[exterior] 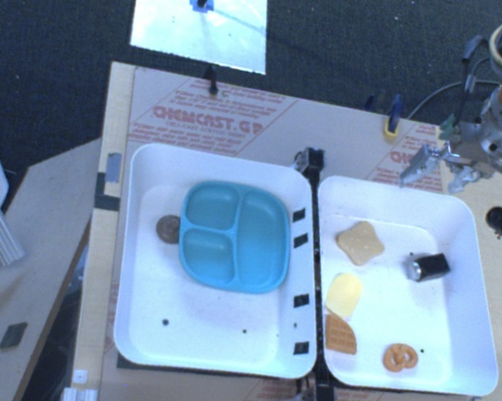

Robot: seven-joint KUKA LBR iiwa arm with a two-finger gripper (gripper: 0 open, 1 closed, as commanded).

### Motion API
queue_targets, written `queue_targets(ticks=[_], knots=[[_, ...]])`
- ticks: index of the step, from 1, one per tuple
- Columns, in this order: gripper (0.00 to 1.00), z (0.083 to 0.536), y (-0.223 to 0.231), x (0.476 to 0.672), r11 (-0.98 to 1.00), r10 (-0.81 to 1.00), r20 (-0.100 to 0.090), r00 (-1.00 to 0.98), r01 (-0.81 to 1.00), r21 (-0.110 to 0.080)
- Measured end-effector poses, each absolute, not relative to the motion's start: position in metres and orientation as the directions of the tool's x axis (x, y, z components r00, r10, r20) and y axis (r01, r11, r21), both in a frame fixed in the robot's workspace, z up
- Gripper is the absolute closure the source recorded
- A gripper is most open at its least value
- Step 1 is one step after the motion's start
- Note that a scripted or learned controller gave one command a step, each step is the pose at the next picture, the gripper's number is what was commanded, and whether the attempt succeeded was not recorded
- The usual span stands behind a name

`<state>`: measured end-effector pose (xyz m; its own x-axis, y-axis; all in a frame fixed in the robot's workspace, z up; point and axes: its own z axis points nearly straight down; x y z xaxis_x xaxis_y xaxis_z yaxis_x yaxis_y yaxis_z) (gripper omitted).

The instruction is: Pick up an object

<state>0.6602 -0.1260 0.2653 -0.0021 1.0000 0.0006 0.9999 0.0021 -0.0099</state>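
Camera view: a grey-and-orange arm reaches in from the right over a worktop (pixel 245 118) carrying two white bins.
Gripper: the gripper (pixel 437 168) hangs above the far rim of the right bin (pixel 475 278), its two fingers spread apart with nothing between them.
Right bin: five small things lie well apart — a tan cracker (pixel 360 242), a dark cylinder (pixel 427 266), a yellow slice (pixel 344 296), a waffle piece (pixel 340 335) and an orange pretzel (pixel 400 358).
Left bin: the left bin (pixel 133 318) holds a blue plate (pixel 234 237) with a small brown disc (pixel 168 228) touching its left edge.
Nearest target: the cylinder lies on its side, nearest the gripper, and looks like the likeliest pick.
Handling: it seems stiff, light and smooth; it may roll or slip if pinched off-centre.
Hold: fingers across its round body at mid-length, judged best.
Alternatives: the flat food-shaped pieces look like light toys, low to the bin floor, harder to get fingers under.
Risk: the plate appears too wide for the fingers.
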Motion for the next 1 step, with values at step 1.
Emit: queue_targets(ticks=[1], knots=[[0.0,0.2736,-0.1257,0.6619,0.004,1.0,-0.001,-0.004,1.0,0.002]])
